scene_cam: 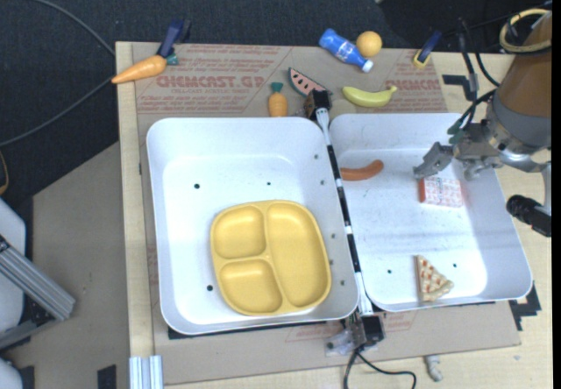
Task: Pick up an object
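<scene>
A pizza slice [432, 279] lies at the near edge of the right bin [517, 243]. Farther back, a red-and-white packet [441, 193] lies flat just below the hand [456, 162], whose fingers are spread apart and grip nothing; a sausage [361, 171] lies to its left.

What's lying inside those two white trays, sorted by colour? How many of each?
Yellow: 1, the divided plate in the left tray.
Orange: 2, both in the right tray: the hot dog and the pizza slice.
Red and white: 1, the packet in the right tray, just below the gripper.
Total: 4
</scene>
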Robot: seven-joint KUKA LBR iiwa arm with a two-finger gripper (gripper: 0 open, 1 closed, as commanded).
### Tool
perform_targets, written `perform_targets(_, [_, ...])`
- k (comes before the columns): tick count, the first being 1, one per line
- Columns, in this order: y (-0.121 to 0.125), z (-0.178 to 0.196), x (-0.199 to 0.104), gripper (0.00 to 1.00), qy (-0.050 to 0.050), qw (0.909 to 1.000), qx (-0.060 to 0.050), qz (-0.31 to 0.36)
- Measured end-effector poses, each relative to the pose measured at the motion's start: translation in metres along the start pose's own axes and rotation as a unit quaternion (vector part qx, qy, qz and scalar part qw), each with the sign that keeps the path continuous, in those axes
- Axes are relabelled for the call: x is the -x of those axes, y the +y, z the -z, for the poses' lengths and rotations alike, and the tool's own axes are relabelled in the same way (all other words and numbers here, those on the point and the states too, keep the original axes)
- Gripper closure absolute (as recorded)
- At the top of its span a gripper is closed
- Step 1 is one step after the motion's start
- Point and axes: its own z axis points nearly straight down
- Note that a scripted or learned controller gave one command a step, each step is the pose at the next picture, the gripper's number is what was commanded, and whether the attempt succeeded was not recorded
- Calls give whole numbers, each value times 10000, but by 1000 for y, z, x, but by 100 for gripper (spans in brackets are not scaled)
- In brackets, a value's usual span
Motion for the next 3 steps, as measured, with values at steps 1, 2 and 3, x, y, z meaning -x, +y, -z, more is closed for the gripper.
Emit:
perform_targets(1, [44, -65, 15, 0, -2, 10000, -4, 2])
perform_targets(2, [37, -98, 35, 0, -1, 10000, 33, 5])
perform_targets(3, [38, -85, 36, 100, -21, 10000, 67, 5])
